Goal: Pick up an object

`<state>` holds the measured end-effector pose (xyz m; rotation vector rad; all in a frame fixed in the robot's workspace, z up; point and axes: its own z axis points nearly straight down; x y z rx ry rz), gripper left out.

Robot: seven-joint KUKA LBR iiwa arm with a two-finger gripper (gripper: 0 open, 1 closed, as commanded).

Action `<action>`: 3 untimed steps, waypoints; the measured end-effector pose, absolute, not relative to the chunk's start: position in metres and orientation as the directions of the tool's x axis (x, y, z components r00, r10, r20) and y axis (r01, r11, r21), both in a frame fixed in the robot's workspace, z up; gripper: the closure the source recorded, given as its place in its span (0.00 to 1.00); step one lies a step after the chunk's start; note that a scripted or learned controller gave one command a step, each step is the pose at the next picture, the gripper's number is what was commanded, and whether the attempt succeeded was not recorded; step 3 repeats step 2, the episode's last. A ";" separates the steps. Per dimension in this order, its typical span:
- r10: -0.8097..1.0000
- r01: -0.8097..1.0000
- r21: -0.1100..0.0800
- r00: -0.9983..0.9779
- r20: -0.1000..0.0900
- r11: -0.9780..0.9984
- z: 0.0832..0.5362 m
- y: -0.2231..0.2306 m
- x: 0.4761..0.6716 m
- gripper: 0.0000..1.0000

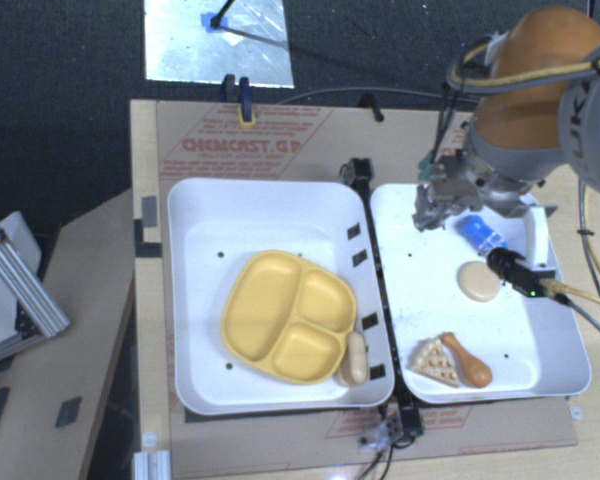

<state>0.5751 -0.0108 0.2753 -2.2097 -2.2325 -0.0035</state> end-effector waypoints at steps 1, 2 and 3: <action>1.000 1.000 0.001 -0.010 0.002 0.010 0.275 0.039 0.561 1.00; 1.000 1.000 0.000 -0.009 0.002 0.009 0.270 0.086 0.544 1.00; 1.000 1.000 0.000 -0.009 0.002 0.009 0.270 0.086 0.544 1.00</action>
